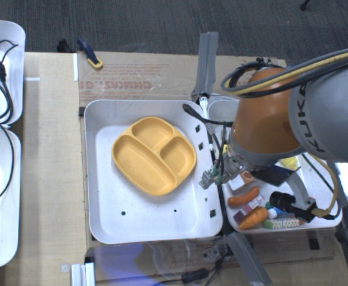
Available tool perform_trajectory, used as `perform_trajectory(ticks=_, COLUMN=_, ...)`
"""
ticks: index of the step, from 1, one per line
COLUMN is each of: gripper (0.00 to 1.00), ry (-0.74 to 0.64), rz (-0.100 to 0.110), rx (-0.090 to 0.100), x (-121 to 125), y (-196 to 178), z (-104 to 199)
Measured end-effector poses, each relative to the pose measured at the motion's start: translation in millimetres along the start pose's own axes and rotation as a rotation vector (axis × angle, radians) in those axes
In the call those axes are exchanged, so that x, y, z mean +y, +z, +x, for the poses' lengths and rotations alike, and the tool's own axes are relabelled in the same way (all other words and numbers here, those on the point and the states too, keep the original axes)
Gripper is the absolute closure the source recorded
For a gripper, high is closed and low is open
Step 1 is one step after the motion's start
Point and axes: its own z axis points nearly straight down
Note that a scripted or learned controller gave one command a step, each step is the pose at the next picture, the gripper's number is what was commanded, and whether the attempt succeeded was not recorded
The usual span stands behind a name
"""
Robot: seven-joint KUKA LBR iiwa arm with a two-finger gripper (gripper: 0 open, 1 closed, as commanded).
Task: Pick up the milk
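The claw (213,176) is hanging low over the wall between the two bins, and I cannot tell how it stands or whether it has hold of anything. The arm (281,115) is leaning in above the right bin (326,219), covering most of it. A hot dog (244,196), a carrot (252,217) and other small items are lying there; I cannot pick out the milk. A yellow plate (154,155) is sitting in the left bin (138,219)
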Motion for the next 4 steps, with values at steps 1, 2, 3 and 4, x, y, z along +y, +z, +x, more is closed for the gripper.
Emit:
perform_trajectory(ticks=1, gripper=1.0, ry=0.093, rz=0.002, rx=0.001, x=34.0, y=60.0, z=20.0)
perform_trajectory(ticks=2, gripper=1.0, ry=-0.189, rz=-0.002, rx=-0.003, x=22.5, y=-20.3, z=26.4)
perform_trajectory(ticks=3, gripper=1.0, ry=-0.537, rz=-0.001, rx=0.0, x=-14.1, y=13.2, z=-21.4)
perform_trajectory(ticks=4, gripper=1.0, ry=-0.843, rz=-0.005, rx=-0.005, x=-43.1, y=-26.3, z=-66.8)
